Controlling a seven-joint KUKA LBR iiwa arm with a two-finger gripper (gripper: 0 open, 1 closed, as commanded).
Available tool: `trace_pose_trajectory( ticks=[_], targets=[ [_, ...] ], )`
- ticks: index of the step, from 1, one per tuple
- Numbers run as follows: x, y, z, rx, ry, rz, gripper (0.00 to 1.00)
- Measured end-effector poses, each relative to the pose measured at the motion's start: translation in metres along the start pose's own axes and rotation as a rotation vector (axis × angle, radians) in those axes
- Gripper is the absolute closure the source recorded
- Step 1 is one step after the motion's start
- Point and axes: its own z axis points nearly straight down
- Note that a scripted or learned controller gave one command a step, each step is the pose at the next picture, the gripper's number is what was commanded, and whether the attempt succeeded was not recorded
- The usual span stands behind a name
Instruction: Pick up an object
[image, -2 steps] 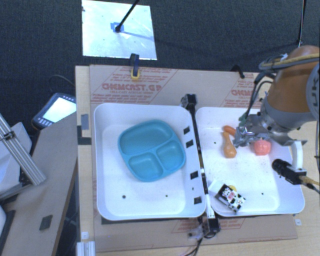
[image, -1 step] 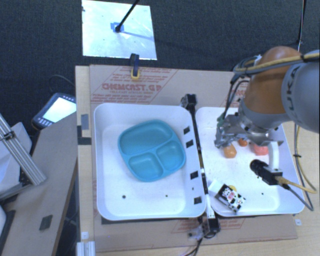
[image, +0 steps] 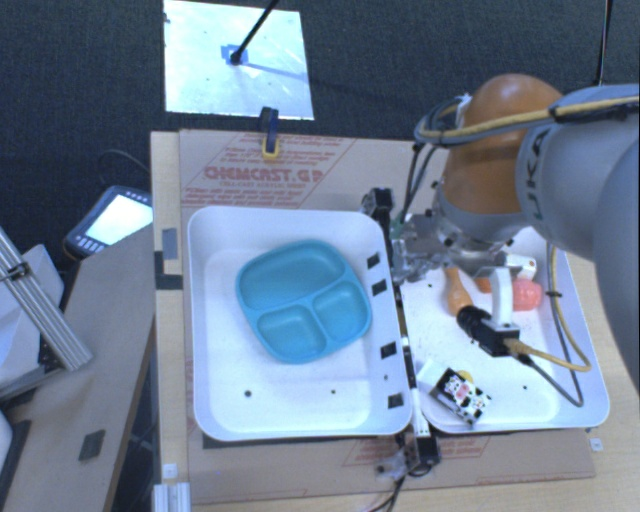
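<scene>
My gripper hangs low over the far left part of the right bin, close to the wall shared with the left bin. An orange carrot-shaped toy lies just right of the gripper, partly under the wrist. A pink object with a white piece beside it lies further right. A small black-and-white spotted object rests at the near left corner of the right bin. The wrist hides the gripper's tips.
The left bin holds a blue divided plate near its middle. A tablet and a metal rail lie off the bench to the left. A yellow clamp sits behind the bins.
</scene>
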Motion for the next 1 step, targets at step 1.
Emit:
trace_pose_trajectory(
  ticks=[1],
  targets=[
    [0.0495, 0.0087, 0.0125, 0.001, -0.001, 0.000, 1.00]
  ],
)
